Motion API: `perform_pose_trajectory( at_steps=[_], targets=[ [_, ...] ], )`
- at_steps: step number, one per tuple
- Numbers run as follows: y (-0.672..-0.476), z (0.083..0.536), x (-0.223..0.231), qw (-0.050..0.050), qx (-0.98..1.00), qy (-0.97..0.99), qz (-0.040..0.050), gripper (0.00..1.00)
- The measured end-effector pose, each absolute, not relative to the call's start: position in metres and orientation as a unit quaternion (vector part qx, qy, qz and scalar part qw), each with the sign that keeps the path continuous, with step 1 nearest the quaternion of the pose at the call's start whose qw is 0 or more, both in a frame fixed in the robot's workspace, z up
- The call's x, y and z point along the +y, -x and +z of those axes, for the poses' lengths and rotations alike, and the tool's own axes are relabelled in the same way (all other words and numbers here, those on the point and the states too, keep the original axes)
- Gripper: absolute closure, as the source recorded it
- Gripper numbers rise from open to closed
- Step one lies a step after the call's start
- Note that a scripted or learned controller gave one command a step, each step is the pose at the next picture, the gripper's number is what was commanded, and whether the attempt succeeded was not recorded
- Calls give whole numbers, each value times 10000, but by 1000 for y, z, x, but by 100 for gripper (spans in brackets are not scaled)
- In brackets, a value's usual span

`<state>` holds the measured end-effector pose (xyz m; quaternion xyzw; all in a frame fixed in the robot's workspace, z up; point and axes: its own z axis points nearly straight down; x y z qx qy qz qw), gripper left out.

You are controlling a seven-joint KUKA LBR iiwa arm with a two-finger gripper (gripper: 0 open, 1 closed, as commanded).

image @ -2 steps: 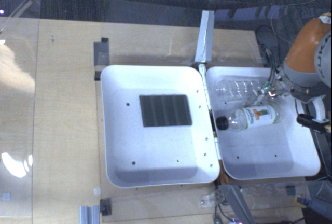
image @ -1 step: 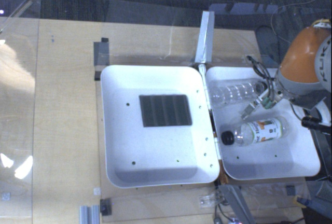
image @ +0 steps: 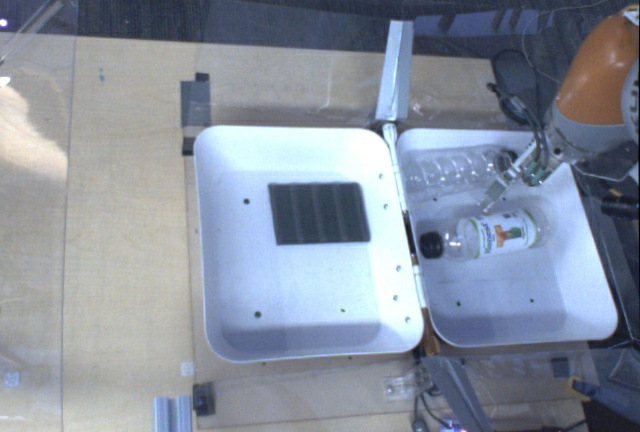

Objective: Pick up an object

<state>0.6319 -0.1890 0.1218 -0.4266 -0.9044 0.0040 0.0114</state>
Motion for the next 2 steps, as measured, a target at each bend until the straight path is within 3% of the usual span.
perform_pose_trajectory(
  at_steps=[1,2],
  targets=[
    [-597,90,-192,-67,-9164,4001,-17,0],
    [-632,87,-191,173,-9080,4183,146,0]
  ],
)
